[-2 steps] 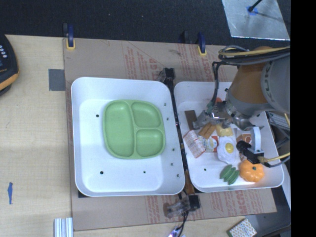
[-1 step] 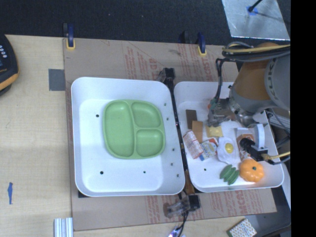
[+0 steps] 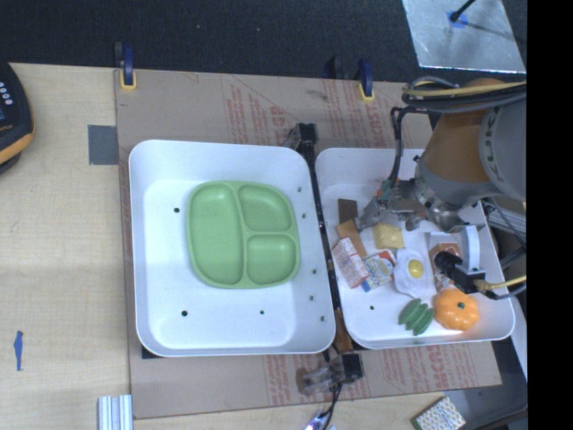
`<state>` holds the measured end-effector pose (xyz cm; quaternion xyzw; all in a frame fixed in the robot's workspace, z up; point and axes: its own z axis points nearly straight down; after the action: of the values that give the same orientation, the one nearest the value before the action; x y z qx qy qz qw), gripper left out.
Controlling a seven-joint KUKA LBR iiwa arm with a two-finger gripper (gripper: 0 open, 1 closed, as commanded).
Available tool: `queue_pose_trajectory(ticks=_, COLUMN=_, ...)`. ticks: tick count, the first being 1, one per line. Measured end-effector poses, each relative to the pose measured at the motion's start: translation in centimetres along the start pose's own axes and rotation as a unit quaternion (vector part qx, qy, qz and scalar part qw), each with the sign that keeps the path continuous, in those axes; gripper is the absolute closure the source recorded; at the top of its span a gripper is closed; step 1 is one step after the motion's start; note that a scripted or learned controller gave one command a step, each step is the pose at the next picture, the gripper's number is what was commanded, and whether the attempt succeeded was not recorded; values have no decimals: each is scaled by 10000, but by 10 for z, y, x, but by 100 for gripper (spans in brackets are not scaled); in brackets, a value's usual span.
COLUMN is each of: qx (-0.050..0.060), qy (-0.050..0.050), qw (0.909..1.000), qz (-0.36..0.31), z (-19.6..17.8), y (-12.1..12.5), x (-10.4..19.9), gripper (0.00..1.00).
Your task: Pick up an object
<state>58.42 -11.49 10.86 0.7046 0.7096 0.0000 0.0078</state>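
Brown cardboard is laid over the wooden bench (image 3: 63,240), and on it two white bins are placed side by side. In the left bin (image 3: 152,321) a green divided plate (image 3: 242,234) is lying alone. In the right bin (image 3: 358,325) the objects for picking are gathered close together: a pale yellow block (image 3: 388,236), a printed packet (image 3: 351,262), a fried-egg toy (image 3: 413,269), a green pod-shaped piece (image 3: 415,316) and a small orange pumpkin (image 3: 457,311) near the front right corner. The gripper (image 3: 394,206) is lowered over the rear part of this bin, just above the yellow block; whether it is apart or together cannot be told, and nothing is seen held in it.

For a good grasp, one object should be chosen that is not pressed by its neighbours. The yellow block is nearest, but the packet is just beside it, so the descent should be centred on the block alone. The lift should be made straight up, so that nothing is dragged along.
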Motion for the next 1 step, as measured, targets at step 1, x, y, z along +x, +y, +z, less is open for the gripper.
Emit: queue_pose_trajectory(ticks=1, qx=37, qy=45, qw=10000, qz=1, z=18, y=75, x=-23, gripper=0)
